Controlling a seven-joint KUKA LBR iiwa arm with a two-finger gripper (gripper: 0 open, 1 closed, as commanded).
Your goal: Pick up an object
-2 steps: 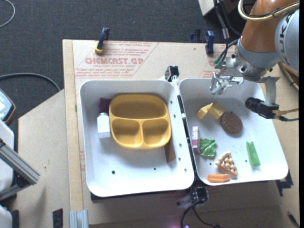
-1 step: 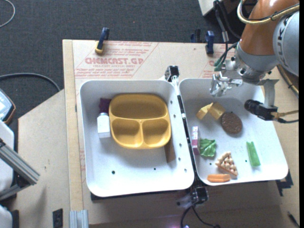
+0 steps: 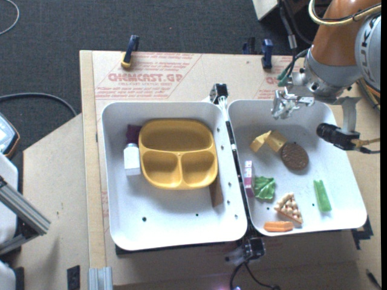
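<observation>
Above the right white bin's (image 3: 338,213) far edge, the claw (image 3: 283,106) hangs seemingly empty, its spread unreadable, the yellow cheese wedge (image 3: 268,141) unpicked.

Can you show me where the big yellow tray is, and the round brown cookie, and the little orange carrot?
Yellow plastic divided tray (image 3: 177,139): camera view, floor of its large top compartment.
Round brown ridged cookie (image 3: 294,157): camera view, centre of its top face.
Small orange carrot (image 3: 278,226): camera view, middle of its length.

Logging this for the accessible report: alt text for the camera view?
The arm's end effector hovers over the right bin's far end, above a cheese wedge and brown cookie. The left bin holds a yellow divided plate.
</observation>
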